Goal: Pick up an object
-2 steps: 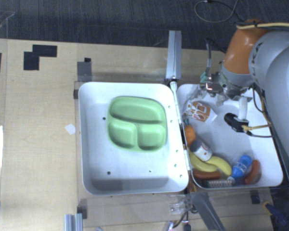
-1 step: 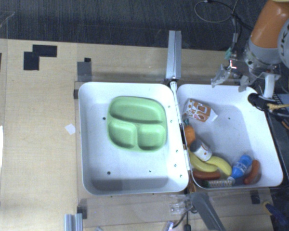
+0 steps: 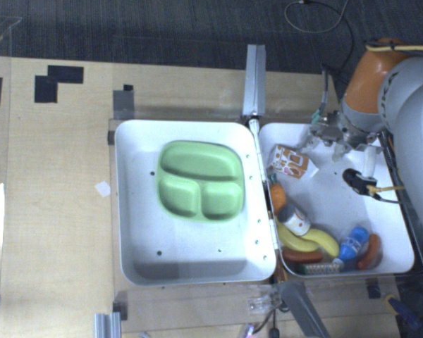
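Lying carton (image 3: 291, 162), long axis upper-left to lower-right, pincer (image 3: 329, 138) just beside

Loose objects sitting in two white bins.
A green three-compartment tray (image 3: 201, 179) is lying flat in the middle of the left bin (image 3: 137, 210). In the right bin (image 3: 338, 203), a white-and-orange carton (image 3: 291, 162) is lying tilted near the far left corner. An orange piece (image 3: 277, 197), white bottle (image 3: 297, 222), yellow banana (image 3: 310, 242), blue bottle (image 3: 352, 245) and reddish sausage (image 3: 371, 252) are crowding the left and near walls.
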Action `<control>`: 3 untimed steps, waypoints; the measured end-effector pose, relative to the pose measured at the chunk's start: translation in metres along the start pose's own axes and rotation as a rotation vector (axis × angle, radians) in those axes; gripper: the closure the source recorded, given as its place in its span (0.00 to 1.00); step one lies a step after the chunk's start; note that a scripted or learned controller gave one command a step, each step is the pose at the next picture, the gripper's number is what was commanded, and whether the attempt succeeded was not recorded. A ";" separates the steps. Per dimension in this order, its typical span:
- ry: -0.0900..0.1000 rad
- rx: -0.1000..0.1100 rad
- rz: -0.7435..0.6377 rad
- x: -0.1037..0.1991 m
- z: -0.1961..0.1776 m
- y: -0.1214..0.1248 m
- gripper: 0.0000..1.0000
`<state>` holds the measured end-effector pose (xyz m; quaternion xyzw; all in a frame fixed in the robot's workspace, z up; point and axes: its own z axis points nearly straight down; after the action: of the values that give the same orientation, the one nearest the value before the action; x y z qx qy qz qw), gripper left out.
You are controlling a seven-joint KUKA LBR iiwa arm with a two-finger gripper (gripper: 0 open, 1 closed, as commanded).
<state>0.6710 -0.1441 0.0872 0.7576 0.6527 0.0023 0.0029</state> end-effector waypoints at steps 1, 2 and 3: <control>0.000 -0.006 -0.006 0.002 -0.013 0.002 1.00; 0.000 -0.002 -0.169 -0.006 -0.173 0.002 1.00; -0.002 -0.002 -0.447 -0.049 -0.213 0.005 1.00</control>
<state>0.6670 -0.1927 0.3007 0.5939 0.8045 0.0017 0.0049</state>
